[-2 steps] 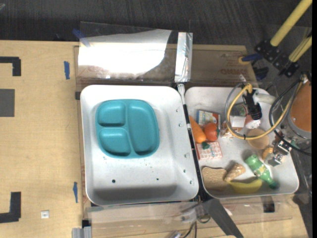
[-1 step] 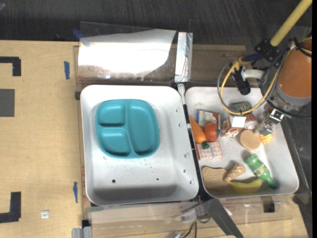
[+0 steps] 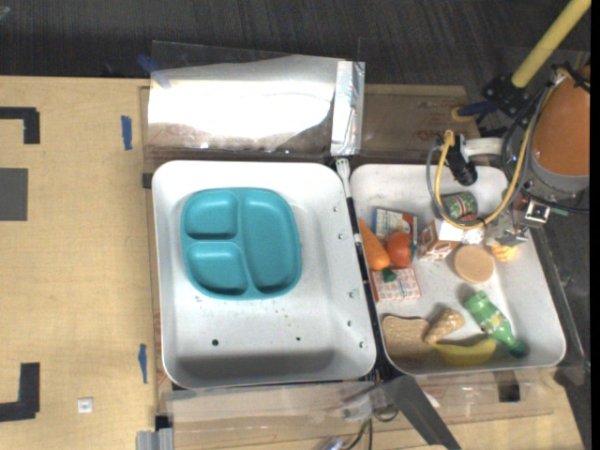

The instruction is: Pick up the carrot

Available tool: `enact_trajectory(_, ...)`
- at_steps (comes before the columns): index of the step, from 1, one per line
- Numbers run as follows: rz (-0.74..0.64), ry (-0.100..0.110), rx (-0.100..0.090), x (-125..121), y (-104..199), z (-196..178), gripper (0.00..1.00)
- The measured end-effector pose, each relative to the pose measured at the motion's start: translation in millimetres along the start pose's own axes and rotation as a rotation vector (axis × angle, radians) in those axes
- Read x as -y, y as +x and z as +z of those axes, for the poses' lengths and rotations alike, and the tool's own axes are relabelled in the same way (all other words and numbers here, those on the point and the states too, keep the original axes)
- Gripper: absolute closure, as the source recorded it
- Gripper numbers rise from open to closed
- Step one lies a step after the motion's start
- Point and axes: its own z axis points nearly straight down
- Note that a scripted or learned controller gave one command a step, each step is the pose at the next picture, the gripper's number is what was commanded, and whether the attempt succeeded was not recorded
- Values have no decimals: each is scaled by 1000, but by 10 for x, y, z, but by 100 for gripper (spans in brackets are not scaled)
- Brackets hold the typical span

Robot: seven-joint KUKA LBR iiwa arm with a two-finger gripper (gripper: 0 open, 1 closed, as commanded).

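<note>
orange tapered carrot (image 3: 373,248) is in the right shallow white bin (image 3: 553,317), lying along its left wall, roughly mid-length of the bin. round red tomato (image 3: 400,248) sits just beside the carrot on its right, touching or nearly so. printed white carton (image 3: 394,221) is just behind the tomato, and a flat printed card (image 3: 399,285) is just in front of it. gripper (image 3: 514,225) hangs over the far right part of the same bin, well apart from the carrot, with the tomato and a small red-and-white box (image 3: 437,243) between them. can't tell from this angle whether the gripper is apart or together, and nothing is visibly held. near it: a green tin can (image 3: 460,205), a tan round disc (image 3: 474,265) and a small yellow piece (image 3: 507,248). near end of the right bin: green plastic bottle (image 3: 492,320), yellow banana (image 3: 465,351), brown bread slice (image 3: 404,332), tan pastry-like lump (image 3: 445,323) touching the banana. left shallow white bin (image 3: 187,345) holds a teal three-compartment plastic plate (image 3: 242,242), flat, toward the far half. crinkled silver foil sheet (image 3: 244,106) lies behind the left bin. pale wood tabletop (image 3: 75,251) extends left.
</note>
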Motion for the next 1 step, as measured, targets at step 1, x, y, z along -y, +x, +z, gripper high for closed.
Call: enact_trajectory(1,-23,-10,1,-75,-680,59,100)
